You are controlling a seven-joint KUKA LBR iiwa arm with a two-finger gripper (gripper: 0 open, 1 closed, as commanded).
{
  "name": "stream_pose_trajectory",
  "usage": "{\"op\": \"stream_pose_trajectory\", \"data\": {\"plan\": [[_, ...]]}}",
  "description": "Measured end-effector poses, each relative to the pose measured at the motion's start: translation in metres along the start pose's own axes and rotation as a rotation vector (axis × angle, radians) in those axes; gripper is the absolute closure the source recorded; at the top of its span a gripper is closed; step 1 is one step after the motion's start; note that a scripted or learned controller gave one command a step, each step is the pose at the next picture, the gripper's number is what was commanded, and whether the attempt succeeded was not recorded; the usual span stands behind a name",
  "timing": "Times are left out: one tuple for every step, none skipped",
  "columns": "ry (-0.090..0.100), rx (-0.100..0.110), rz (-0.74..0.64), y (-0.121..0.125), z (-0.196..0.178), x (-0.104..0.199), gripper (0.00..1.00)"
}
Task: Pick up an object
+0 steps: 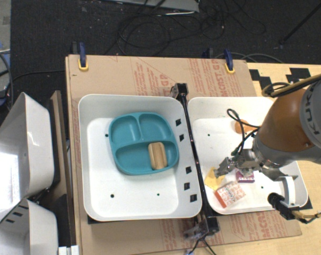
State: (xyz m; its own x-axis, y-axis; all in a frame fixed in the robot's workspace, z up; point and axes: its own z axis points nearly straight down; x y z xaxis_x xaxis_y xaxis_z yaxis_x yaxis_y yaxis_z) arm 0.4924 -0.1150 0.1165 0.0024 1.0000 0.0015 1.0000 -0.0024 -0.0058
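Though near fingers [227,167], packet [230,194] apart.

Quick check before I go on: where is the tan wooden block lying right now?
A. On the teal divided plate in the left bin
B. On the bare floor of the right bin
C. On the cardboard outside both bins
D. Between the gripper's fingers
A. The tan wooden block lies in the large lower compartment of the teal divided plate, which sits in the left bin.

Two white bins [96,158] sit side by side on the cardboard-topped bench [149,73].
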Motion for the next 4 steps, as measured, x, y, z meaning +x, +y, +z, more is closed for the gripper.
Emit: {"op": "stream_pose_trajectory", "data": {"plan": [[-0.001, -0.005, 0.001, 0.001, -0.013, 0.0, 1.0], [-0.003, -0.012, -0.006, 0.002, -0.076, 0.004, 1.0], [-0.003, -0.013, -0.006, 0.004, -0.14, 0.005, 1.0], [-0.002, -0.007, -0.005, 0.005, -0.141, 0.005, 1.0]]}}
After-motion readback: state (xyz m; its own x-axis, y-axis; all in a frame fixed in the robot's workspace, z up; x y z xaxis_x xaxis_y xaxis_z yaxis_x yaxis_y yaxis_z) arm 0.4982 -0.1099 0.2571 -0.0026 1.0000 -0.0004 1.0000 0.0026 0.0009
